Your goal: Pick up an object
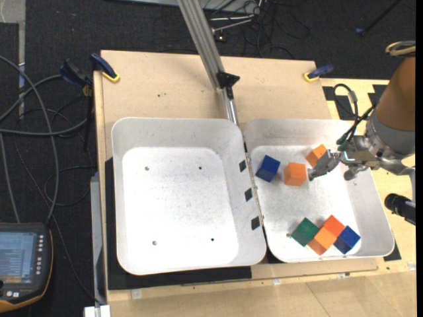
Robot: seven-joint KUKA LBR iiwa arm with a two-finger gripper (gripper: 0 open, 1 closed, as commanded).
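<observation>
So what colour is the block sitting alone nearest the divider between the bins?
Blue block, seen clearly in the camera view.

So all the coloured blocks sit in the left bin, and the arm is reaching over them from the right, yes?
Not quite: the camera view shows the blocks in the right bin, not the left one. Blue and orange blocks lie near its top, a green, orange and blue cluster near its bottom. The arm does reach over them from the right.

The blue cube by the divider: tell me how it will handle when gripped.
The blue cube looks rigid with flat faces, so it likely slides rather than rolls. Small, probably light. It stands apart from the orange cube, leaving the pincer room.
</observation>
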